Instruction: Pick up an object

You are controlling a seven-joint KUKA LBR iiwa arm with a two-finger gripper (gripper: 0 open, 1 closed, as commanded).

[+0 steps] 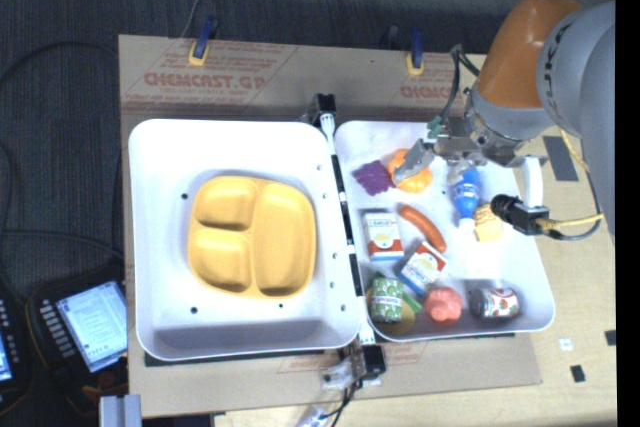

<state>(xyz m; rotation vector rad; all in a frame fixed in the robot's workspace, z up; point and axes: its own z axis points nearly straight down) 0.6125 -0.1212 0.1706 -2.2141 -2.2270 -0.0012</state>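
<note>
The right bin (pixel 540 300) holds several toy foods. My gripper (pixel 412 167) hangs low at the bin's upper left, right over an orange fruit (pixel 420 182) that it partly hides. A purple piece (pixel 372 177) lies just left of it. To its right stands a blue bottle (pixel 466 196). Below are a red sausage (pixel 422 226), a juice carton (pixel 382 235), a second small carton (pixel 422 268), a green item (pixel 389 300), a pink ball (pixel 445 305) and a can (pixel 494 302). A yellow block (pixel 488 228) lies near the right wall.
The left bin (pixel 160 155) holds a yellow divided plate (pixel 253 233). The grey and orange arm (pixel 525 65) reaches in over the right bin's upper right corner. A black cable and plug (pixel 520 213) hang over the right wall.
</note>
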